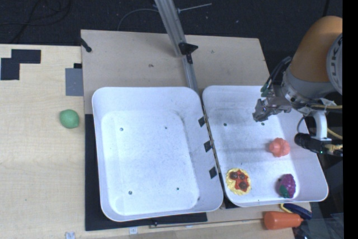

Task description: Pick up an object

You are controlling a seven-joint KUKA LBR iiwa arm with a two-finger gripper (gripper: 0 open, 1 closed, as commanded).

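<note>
In the right bin (240,101) lie three small objects: a pink lumpy one (278,147), a yellow one with red and dark markings (239,181), and a purple grape-like cluster (287,185). My gripper (262,113) hangs over the upper right part of this bin, up and to the left of the pink object and apart from it. Nothing shows between its tips. Whether they stand open or shut is too dark and small to tell.
The left bin (112,99) sits beside the right one, joined by dark clips. A green ball (69,118) rests on the wooden bench at left. An orange carrot-like item (282,220) lies below the right bin. A metal rail (170,14) slants down toward the bins.
</note>
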